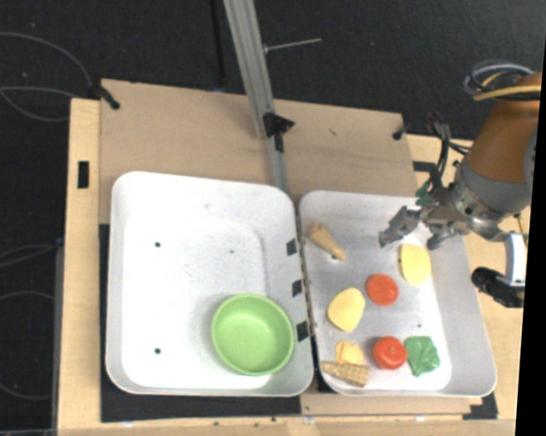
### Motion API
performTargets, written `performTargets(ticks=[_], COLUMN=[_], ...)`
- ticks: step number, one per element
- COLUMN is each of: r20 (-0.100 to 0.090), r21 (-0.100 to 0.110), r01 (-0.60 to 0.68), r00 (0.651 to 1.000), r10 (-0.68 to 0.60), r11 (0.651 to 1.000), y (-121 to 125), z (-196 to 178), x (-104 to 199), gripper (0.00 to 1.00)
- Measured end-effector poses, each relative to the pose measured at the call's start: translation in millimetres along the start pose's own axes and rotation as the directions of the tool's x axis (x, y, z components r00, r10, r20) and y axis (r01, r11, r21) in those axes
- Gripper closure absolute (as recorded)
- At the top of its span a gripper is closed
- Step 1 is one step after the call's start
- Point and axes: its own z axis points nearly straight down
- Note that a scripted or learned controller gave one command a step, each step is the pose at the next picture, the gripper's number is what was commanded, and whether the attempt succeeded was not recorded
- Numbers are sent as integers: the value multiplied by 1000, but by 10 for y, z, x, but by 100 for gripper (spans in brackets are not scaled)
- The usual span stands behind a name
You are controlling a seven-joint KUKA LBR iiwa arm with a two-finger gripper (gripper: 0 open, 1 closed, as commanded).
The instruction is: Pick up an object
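The gripper (pixel 413 228) hangs over the far part of the right bin (pixel 472 322), its two dark fingers spread apart and pointing down, with nothing between them. Just beside the nearer finger, toward the bin's right edge, lies a pale yellow lemon-shaped piece (pixel 415 264), close to the fingers but not gripped. A round red piece (pixel 381 289) sits next to it toward the bin's middle, and a yellow rounded piece (pixel 346 308) lies a little nearer the front. Near the bin's left edge, toward the far side, is a tan cone-like piece (pixel 328 242) (tilted, lying on its side). Along the front edge sit a red tomato-like piece (pixel 389 352) touching a green leafy piece (pixel 421 355), and in the front left corner a small yellow block (pixel 348 352) rests against a waffle-patterned cone (pixel 347 372).

The left bin (pixel 160 213) carries a light green bowl (pixel 253 334), upright, in its front right corner. Both bins rest side by side on the tan bench (pixel 186 130), and a grey metal pole (pixel 252 60) rises from the far edge between them.
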Motion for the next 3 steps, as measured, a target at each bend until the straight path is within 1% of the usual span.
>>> performTargets(ticks=[1,2,3], r20=[0,0,0], r21=[0,1,-7], r01=[-2,-3,-5], r00=[1000,1000,1000], r10=[2,3,5], r11=[1000,1000,1000], y=[-16,-27,-4], z=[458,986,838], x=[-99,-116,-122], gripper=[0,0,100])
